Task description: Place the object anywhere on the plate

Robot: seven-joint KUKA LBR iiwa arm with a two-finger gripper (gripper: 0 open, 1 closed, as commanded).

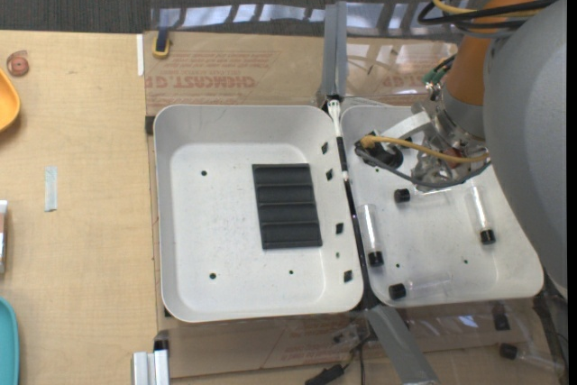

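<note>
A black ribbed rectangular block (pixel 287 206) lies flat in the middle of the left white bin (pixel 180 221). In the right bin (pixel 514 270) rests a clear plate (pixel 433 234) on small black feet at its corners. My gripper (pixel 431 169) hangs over the far edge of that plate, in the upper part of the right bin, well to the right of the block. Nothing is visibly held by it.
The ridge between the two bins (pixel 344 194) runs between the block and the plate. The grey arm with its orange band (pixel 469 72) covers the right bin's far right corner. A wooden tabletop (pixel 72 194) lies to the left of the bins.
</note>
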